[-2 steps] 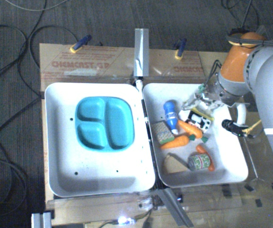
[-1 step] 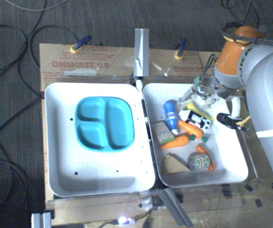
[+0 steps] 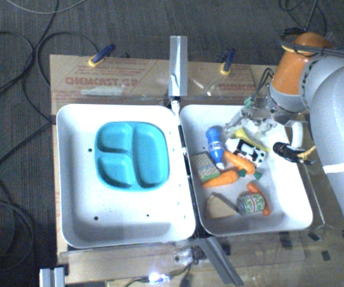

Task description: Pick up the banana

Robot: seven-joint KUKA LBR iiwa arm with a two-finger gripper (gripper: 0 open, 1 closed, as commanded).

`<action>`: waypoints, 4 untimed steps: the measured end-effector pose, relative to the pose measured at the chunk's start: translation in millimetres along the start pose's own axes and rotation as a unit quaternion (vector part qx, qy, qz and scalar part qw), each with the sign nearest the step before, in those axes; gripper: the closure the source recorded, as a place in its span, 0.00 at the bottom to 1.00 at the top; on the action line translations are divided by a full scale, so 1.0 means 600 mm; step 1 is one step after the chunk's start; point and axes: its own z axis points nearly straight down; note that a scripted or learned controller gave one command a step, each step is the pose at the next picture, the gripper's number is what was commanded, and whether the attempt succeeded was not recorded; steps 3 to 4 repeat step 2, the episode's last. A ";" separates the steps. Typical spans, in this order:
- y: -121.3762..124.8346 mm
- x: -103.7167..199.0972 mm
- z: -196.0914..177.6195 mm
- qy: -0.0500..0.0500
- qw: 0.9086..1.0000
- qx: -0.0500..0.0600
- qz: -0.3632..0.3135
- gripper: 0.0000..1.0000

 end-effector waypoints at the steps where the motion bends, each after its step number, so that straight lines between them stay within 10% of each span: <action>1: 0.002 -0.002 -0.017 -0.003 1.000 -0.003 -0.001 1.00; 2: -0.002 -0.011 -0.236 -0.004 1.000 -0.001 0.005 1.00; 4: -0.002 -0.011 -0.236 -0.004 1.000 -0.001 0.005 1.00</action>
